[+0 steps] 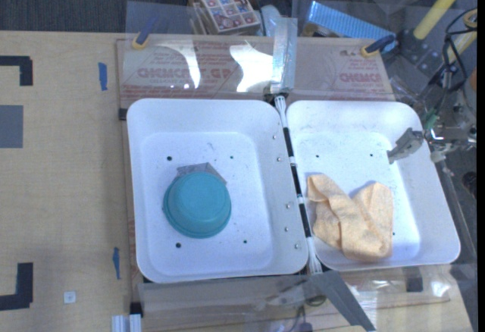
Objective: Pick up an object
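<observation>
Cloth: one yellow-orange cloth [355, 218] is seen crumpled in the right bin [424, 236], soft and folded, with a raised ridge on either side and a dip between. It lies below and to the left of the fingers, well apart from them, toward the near edge of the bin.

Bowl: one teal bowl [197, 205], round and smooth, apparently plastic, is seen in the left bin [151, 133], far to the left of the fingers. A small grey scrap [198, 169] is tucked against its far rim.

Bins: two are counted, shallow, white, with rounded corners and speckled floors; each floor carries a few small dark holes. They sit side by side, touching along a hinged middle seam.

Gripper: one gripper [413, 142] is noted at the right bin's right wall, grey and metallic. One finger [404, 145] is seen slanting down-left over the bin floor. Whether the fingers are apart or together cannot be told. Nothing is seen between them.

Surroundings: a pale wooden bench [61, 209] with black corner marks and blue tape bits is noted beyond the left bin.
</observation>
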Tool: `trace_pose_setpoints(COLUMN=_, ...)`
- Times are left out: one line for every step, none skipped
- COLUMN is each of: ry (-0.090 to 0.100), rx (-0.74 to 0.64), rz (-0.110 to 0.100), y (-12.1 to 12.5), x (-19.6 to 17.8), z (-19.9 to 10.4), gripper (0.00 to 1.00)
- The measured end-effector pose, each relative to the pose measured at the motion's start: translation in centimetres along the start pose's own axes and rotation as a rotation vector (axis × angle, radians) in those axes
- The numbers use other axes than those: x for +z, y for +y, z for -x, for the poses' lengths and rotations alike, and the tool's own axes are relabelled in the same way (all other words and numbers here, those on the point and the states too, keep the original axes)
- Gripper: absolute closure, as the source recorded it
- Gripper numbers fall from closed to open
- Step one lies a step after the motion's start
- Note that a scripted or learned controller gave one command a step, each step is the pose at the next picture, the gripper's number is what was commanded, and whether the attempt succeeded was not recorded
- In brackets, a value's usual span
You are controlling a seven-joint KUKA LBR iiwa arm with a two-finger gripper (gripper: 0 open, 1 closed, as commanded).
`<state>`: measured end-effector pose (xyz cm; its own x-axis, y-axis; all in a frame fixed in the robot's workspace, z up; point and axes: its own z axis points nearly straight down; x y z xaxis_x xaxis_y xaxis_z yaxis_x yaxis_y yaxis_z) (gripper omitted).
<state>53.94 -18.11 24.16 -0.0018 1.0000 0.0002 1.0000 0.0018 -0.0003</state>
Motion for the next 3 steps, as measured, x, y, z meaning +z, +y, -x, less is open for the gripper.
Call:
trace_pose_setpoints(ry=0.000, rx=-0.057, rz=0.000, y=-1.2, x=13.0, z=-4.3, gripper=0.00)
trace_pose_setpoints(ry=-0.002, rx=-0.110, rz=0.004, y=-0.2, x=15.2, z=-1.1, gripper=0.00)
trace_pose_setpoints(ry=-0.004, rx=-0.104, rz=0.008, y=-0.2, x=14.1, z=-0.8, gripper=1.00)
